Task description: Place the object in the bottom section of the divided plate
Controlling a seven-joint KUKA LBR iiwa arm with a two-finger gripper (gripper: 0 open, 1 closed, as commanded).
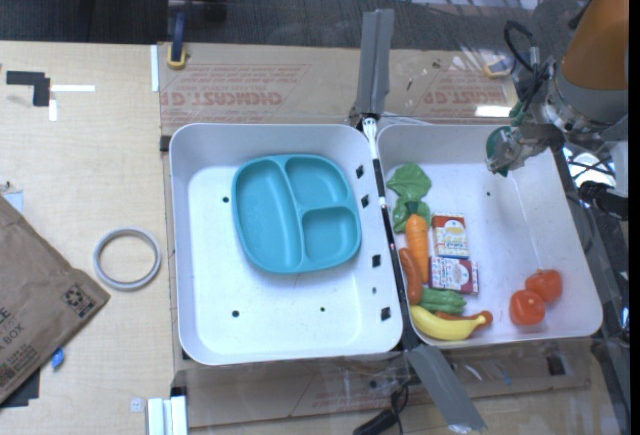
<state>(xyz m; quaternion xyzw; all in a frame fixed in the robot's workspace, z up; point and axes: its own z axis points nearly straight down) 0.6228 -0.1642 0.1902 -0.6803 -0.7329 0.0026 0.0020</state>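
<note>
The teal divided plate [297, 213] looks like smooth matt plastic; both white bins [200, 323] are smooth with a slight sheen. The bench [70, 193] on the left is pale wood; cardboard [240, 83] lies beyond.

The cardboard sheet [240, 81] behind the bins carries upside-down red print, apparently "CHEMCAST GP"

The arm [600, 43] was grey with a broad orange band above its wrist. Black cables looped beside the wrist at nine o'clock, and the gripper [503, 155] had a teal-tinted, metallic body.
</note>
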